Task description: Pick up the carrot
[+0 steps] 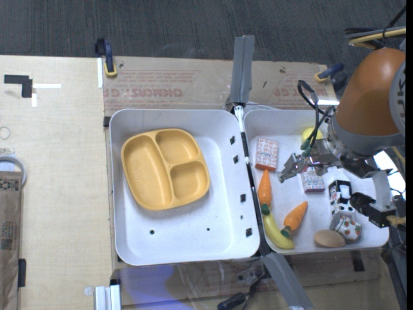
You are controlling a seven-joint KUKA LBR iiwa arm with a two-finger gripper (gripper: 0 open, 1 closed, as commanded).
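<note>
Carrot (264, 186) hugs the right bin's left wall (253, 192), end effector (292, 168) nearby, grip state unclear.

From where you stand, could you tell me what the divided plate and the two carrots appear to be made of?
The divided plate looks like moulded plastic: even yellow, smooth, softly matte. The two carrots seem to be toy plastic too, with uniform orange and slight sheen, though rubber cannot be excluded.
</note>
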